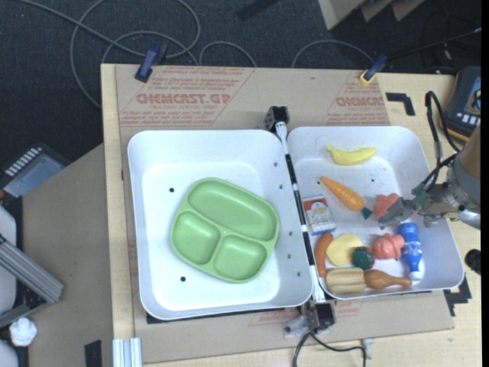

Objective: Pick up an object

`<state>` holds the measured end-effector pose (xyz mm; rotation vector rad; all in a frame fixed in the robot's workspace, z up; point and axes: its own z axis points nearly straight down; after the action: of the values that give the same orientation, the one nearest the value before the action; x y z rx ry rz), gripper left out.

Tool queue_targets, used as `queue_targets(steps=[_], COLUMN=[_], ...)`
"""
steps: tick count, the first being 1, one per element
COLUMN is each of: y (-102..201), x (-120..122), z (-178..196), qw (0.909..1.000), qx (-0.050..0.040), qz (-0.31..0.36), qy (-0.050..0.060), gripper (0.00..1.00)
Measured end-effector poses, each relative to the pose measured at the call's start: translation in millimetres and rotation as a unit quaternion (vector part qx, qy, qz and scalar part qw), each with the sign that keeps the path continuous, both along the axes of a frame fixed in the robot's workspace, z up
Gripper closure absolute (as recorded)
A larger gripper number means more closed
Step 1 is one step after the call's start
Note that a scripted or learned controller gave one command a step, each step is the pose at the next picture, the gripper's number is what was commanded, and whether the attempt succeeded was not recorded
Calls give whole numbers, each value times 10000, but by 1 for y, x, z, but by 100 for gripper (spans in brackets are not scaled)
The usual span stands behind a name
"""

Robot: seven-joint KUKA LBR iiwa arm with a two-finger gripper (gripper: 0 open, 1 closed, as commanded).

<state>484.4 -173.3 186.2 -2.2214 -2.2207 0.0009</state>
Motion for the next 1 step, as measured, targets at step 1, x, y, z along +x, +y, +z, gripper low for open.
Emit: queue_targets(steps=[1], y=[-13], x=[50], z=[-102], qw=[10000], qx=[-1], qz=[3], qy=[-4], gripper=[0])
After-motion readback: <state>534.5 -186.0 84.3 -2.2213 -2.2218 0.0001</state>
